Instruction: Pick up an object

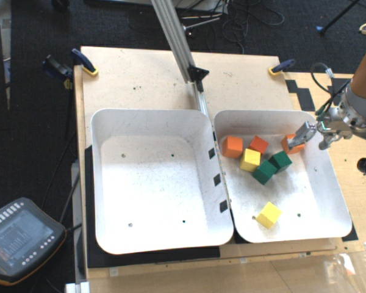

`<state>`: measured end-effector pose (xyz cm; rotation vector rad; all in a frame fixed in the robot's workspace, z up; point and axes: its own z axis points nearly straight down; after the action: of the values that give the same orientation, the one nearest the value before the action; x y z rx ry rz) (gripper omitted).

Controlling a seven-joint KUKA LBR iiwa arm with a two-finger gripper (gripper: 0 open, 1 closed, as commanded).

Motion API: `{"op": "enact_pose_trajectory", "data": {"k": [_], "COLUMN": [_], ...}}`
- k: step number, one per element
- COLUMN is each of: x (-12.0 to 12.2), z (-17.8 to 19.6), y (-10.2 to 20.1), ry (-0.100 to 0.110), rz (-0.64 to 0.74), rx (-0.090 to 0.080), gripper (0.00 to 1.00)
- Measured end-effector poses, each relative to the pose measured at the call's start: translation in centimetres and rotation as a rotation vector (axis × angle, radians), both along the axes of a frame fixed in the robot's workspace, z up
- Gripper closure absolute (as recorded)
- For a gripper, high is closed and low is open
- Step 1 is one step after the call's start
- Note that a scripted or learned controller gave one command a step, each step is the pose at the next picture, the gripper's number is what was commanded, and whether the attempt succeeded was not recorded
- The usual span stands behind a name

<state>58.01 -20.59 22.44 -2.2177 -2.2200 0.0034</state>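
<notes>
Small orange block (290, 143), partly hidden, sits in the right bin (329, 191) near its upper right wall, between the fingers (304, 131) of the gripper (300, 138), which appear clamped on it. Other blocks lie just left: orange, yellow, green. Pale wooden worktop (146, 78); dark floor with cables beyond.

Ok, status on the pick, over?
Tool at right bin's far right side, at an orange block. Grasp unconfirmed. Cluster of orange, yellow and green blocks close to its left; lone yellow block nearer front.
</notes>
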Motion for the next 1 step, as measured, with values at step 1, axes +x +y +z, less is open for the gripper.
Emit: {"op": "enact_pose_trajectory", "data": {"k": [1], "x": [0.1], "z": [0.26], "y": [0.01], "ry": [-0.004], "rz": [0.002], "rx": [-0.002], "gripper": [0.0]}}
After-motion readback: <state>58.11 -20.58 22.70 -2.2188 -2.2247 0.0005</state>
